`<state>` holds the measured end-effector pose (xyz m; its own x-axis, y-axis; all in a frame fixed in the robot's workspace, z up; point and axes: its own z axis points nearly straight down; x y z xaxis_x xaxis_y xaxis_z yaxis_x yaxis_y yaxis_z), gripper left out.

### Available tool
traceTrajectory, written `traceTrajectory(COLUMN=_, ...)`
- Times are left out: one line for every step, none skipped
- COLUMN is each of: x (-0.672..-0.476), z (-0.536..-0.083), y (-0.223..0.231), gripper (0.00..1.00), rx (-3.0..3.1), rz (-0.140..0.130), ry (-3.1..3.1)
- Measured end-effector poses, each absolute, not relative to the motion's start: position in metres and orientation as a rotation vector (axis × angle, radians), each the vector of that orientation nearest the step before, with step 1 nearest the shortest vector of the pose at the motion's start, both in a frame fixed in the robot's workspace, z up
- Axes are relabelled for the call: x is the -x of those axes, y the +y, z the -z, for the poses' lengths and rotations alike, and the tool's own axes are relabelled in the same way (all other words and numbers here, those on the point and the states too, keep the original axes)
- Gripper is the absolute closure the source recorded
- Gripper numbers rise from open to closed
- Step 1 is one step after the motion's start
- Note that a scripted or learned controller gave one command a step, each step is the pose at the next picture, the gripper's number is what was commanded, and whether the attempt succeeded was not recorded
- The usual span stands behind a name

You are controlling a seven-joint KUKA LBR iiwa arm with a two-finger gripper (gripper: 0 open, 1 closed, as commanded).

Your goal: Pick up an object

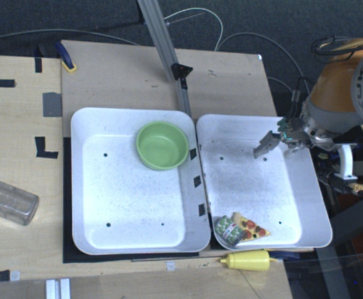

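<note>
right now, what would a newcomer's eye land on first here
The green bowl stands out, sitting near the top right corner of the left bin. In the right bin, a small colourful packet lies by the bottom edge, with the gripper above the bin's upper part. A yellow bottle lies just below that bin.

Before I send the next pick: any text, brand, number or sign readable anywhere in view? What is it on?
No text can be read anywhere.
Packet in the right bin: colourful print, too blurred to read.
Yellow bottle: no label legible.
Green bowl: plain.
Black tape marks on the bench: shapes, not letters.
</note>
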<state>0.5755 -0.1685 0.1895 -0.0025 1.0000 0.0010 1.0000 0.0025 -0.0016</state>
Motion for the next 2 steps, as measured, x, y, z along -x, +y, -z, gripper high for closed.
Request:
traceTrajectory(x=-0.576, z=-0.19, y=-0.169, gripper=0.0, rx=2.217, rz=-0.001, ry=-2.223)
traceTrajectory(x=-0.571, z=-0.139, y=-0.159, gripper=0.0, rx=2.217, rz=-0.006, ry=-2.219)
